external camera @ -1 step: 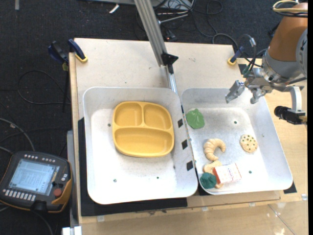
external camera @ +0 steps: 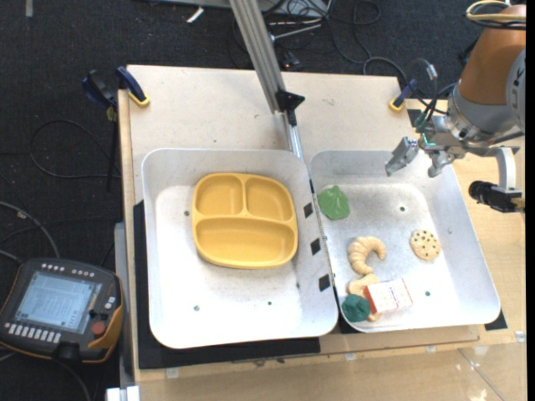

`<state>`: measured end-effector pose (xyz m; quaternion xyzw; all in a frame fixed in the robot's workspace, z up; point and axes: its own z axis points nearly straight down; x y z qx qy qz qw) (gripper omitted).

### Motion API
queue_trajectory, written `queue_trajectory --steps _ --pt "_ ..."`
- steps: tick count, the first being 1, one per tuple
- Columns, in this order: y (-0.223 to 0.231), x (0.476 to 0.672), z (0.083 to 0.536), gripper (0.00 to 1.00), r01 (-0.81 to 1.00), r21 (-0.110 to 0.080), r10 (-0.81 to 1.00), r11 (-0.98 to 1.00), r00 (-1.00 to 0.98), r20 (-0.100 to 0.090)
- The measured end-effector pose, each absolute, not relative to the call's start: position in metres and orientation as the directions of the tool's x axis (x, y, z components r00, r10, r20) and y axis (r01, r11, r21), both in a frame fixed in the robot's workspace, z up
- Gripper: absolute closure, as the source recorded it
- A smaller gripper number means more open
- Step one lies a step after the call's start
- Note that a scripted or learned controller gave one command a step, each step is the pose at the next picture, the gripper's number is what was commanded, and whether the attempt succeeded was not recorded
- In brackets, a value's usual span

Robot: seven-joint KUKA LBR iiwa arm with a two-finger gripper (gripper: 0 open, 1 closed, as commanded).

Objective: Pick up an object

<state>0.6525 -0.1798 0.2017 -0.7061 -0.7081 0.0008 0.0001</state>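
Tool (external camera: 420,159): hovering over the right bin's (external camera: 468,224) far edge – fingers spread apart, gripping nothing.
Right bin: holding a green leafy piece (external camera: 333,202), croissant (external camera: 365,254), cookie (external camera: 425,244), red-and-white box (external camera: 389,296), dark green lump (external camera: 356,307) – all lying apart from the tool.
Left bin (external camera: 167,291): carrying a yellow divided plate (external camera: 245,220).

You could read no text, label, brand or number here; the teach pendant's (external camera: 54,309) screen and the small red-and-white carton (external camera: 389,296) showed marks too blurred to decipher.
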Motion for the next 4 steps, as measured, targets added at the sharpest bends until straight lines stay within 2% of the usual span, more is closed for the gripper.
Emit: queue_trajectory --steps 2,3,4 --pt "-0.179 0.656 0.092 0.00 1.000 -0.004 1.000 0.004 -0.004 0.000" --pt "-0.180 0.658 0.106 1.00 1.000 0.003 1.000 0.005 -0.005 -0.003" --pt "-0.174 0.662 0.169 1.00 1.000 0.008 1.000 0.003 -0.003 -0.002"
